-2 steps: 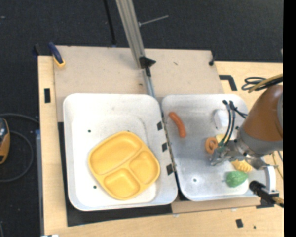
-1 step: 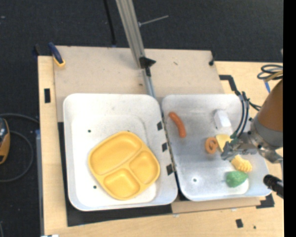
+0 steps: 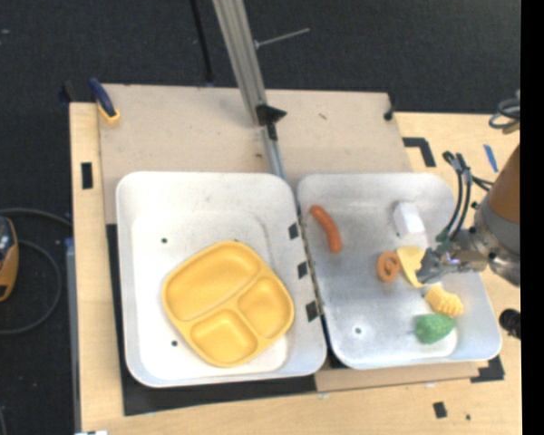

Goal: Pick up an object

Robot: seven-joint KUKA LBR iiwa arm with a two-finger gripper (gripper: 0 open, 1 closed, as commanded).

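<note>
The right bin (image 3: 363, 216) holds several small items: an orange-red sausage (image 3: 325, 227), a white block (image 3: 407, 217), an orange ring-shaped piece (image 3: 389, 266), a pale yellow wedge (image 3: 410, 263), a ridged yellow piece (image 3: 442, 302) and a green lump (image 3: 432, 327). My gripper (image 3: 432, 266) reaches in from the right and sits low over the bin, right against the yellow wedge's right side. Its tip overlaps the wedge, and the contact between them is hidden.
The left bin (image 3: 154, 198) carries a yellow divided plate (image 3: 227, 302). A grey metal post (image 3: 245, 53) slants up from between the bins at the back. Cables hang beside the arm (image 3: 499, 216) at the right edge.
</note>
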